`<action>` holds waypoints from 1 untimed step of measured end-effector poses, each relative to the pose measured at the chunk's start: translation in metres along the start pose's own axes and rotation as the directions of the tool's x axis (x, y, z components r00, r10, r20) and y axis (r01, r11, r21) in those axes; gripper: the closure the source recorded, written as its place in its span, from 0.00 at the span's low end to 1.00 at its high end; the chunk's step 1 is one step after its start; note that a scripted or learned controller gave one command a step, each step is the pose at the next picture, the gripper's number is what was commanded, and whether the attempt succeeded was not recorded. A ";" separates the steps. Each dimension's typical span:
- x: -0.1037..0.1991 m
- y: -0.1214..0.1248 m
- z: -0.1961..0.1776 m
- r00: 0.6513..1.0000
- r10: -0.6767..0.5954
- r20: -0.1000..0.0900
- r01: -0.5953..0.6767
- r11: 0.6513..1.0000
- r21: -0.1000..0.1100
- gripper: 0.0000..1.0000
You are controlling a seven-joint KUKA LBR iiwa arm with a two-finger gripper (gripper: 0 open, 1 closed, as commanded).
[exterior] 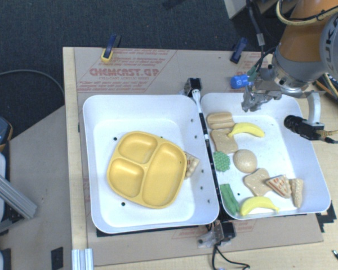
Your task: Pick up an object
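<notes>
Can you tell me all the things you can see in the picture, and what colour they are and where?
bins: 2, white, side by side on the bench
divided plate: 1, yellow, left bin
bananas: 2, yellow, right bin, one near the top, one at the bottom
bread-like pieces: several, tan, right bin
round ball-like piece: 1, beige, middle of right bin
green pieces: 2, green, left edge of right bin
pizza slice: 1, orange-red, lower right bin
clamps: 2, blue, top of bench
gripper: 1, grey, above top of right bin
</notes>
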State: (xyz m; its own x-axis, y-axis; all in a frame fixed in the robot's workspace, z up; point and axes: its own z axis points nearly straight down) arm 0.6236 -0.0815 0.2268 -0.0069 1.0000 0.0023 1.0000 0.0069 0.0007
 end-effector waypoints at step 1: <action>0.062 0.002 -0.007 1.000 0.000 0.000 0.000 1.000 -0.001 1.00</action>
State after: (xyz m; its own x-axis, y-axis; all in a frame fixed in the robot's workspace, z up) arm 0.6250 -0.0194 0.2342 -0.0071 1.0000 0.0024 1.0000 0.0071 0.0021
